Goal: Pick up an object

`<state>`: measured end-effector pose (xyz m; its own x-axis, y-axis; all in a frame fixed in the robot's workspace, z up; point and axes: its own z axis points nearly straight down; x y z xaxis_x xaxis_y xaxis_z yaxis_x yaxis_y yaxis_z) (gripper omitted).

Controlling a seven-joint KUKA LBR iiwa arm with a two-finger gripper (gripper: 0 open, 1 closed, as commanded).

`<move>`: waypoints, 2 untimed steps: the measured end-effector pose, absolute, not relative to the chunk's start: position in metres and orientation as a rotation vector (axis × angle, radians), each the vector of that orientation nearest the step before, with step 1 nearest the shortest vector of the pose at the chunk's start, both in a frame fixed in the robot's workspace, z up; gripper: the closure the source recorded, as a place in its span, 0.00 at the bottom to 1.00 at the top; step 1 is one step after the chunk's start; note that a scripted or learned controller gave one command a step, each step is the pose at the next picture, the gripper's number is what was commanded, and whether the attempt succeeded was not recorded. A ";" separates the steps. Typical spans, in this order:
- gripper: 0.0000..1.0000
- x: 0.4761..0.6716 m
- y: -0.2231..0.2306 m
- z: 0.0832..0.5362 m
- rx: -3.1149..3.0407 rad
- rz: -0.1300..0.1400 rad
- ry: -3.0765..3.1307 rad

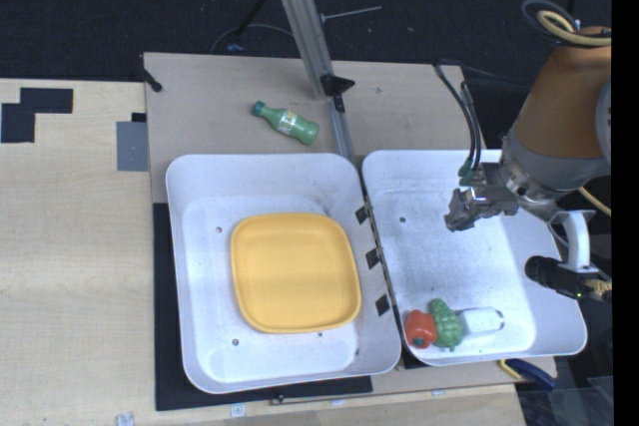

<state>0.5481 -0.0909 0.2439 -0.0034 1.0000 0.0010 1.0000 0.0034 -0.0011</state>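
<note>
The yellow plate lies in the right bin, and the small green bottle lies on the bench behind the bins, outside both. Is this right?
Not quite. The camera view shows the yellow plate in the left bin, not the right bin. The rest holds: the small green bottle lies on the bench behind the bins, outside both.

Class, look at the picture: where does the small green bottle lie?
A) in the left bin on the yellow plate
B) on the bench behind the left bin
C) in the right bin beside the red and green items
B: the green bottle lies on its side on the bench, behind the left bin.
</note>
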 end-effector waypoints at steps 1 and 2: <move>1.00 0.567 -0.040 0.251 -2.217 -0.001 -2.225; 1.00 0.585 0.010 0.235 -2.217 0.002 -2.223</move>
